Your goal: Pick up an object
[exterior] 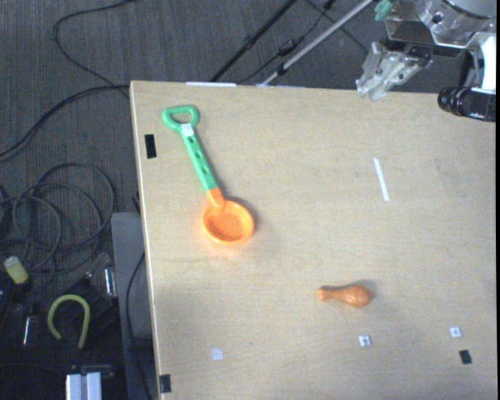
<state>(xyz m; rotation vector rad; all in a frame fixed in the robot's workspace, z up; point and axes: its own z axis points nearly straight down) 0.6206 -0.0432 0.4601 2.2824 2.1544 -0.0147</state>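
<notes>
I see the gripper (pixel 382 75) in the upper right of the frame, over the far edge of the board (pixel 317 223); whether its jaws are spread or pressed together, I cannot tell. The scoop (pixel 212 192) lies upper left, the orange gourd (pixel 347 295) lower middle, well apart.

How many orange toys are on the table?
2. The orange sieve scoop with a green handle lies toward the left of the tan board. The small orange pear-shaped toy lies lower, near the middle. Nothing looks hidden.
</notes>
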